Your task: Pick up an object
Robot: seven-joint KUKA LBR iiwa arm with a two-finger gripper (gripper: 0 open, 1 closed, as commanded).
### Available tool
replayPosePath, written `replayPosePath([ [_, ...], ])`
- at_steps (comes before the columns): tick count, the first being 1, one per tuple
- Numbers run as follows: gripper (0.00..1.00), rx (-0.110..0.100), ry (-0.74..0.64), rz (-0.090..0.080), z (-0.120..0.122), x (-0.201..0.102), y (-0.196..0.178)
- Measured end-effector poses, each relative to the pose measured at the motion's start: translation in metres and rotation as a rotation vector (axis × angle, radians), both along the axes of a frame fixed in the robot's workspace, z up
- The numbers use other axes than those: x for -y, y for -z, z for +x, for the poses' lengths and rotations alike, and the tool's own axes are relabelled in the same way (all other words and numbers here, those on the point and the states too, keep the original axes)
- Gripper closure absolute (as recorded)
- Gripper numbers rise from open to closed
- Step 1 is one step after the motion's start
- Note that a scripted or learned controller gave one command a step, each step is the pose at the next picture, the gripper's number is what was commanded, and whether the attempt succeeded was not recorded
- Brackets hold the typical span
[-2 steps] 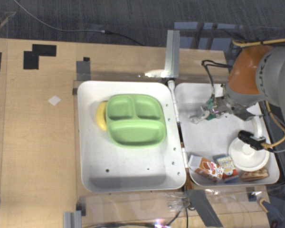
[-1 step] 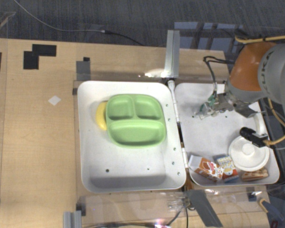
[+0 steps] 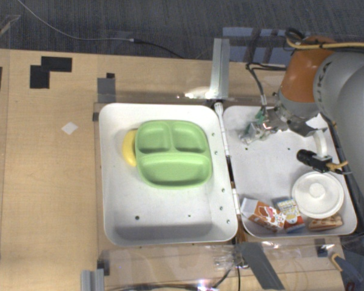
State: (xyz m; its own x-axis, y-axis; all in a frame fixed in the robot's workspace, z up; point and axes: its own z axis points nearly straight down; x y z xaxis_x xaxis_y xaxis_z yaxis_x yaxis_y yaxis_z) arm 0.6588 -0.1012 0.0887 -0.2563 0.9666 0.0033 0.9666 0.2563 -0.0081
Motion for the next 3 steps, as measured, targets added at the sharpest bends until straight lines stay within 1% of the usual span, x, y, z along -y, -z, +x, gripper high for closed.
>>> replayPosePath([
  [1, 1.00, -0.014, -0.015, -0.006, 0.005, -0.005, 0.000],
  [2, 1.00, 0.016, 0.108, -0.001, 0.012, -0.065, -0.099],
  [3, 1.00, 0.016, 0.258, -0.003, 0.011, -0.017, -0.184],
])
